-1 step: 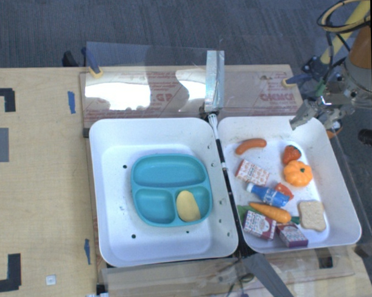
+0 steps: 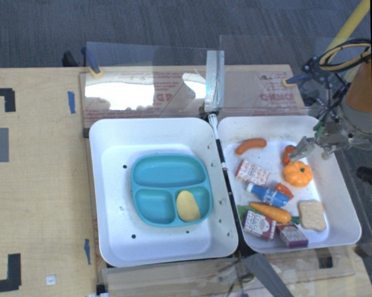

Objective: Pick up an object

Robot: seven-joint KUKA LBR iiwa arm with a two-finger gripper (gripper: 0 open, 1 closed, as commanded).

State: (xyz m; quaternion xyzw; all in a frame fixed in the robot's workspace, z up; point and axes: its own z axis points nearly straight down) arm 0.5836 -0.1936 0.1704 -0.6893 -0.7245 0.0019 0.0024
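Note:
The right bin [image 2: 350, 221] holds several toy foods: a sausage [image 2: 251, 146], a small red piece [image 2: 288, 153], an orange pumpkin [image 2: 298, 174], a pink carton [image 2: 252, 172], a blue bottle [image 2: 268, 194], a carrot [image 2: 270, 212], a slice of toast [image 2: 312, 215] and two dark red boxes [image 2: 259, 224] [image 2: 291, 235]. My gripper [image 2: 306, 148] hangs over the bin's upper right part. It is just right of the red piece and above the pumpkin. Nothing is visibly held in it.
The left bin [image 2: 108, 196] carries a teal divided tray [image 2: 168, 176] with a yellow potato [image 2: 188, 205] in its lower right compartment. A metal divider [image 2: 214, 83] and clear panels stand behind the bins. Cables [image 2: 335, 57] hang at the upper right.

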